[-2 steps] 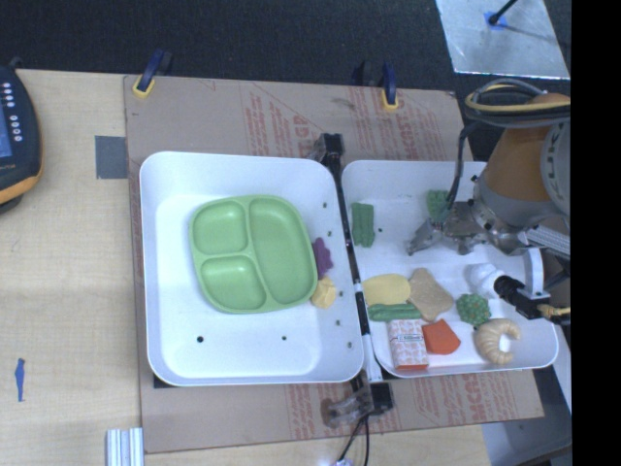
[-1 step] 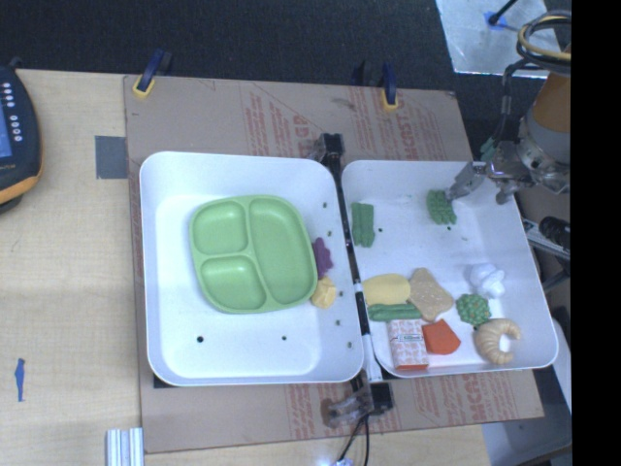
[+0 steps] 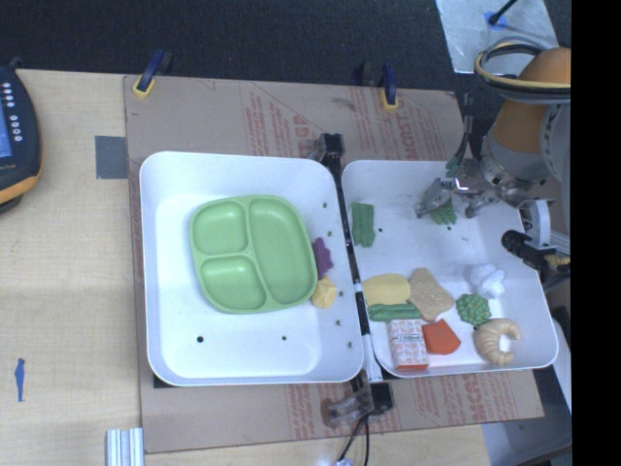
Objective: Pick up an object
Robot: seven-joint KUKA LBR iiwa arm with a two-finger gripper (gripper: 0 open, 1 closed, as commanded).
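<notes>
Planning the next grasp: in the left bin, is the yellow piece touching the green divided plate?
Touching. The camera view shows the yellow piece pressed against the lower right rim of the green divided plate, with no white bin floor visible between them.

one fixed camera above the bench, slanted down, both bins framed

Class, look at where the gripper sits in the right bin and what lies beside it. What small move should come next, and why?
Probably a short straight lift. The gripper sits low in the right bin with a small green piece right at its fingertips, apart from the other toys, so rising a little would test whether it has been caught.
</notes>
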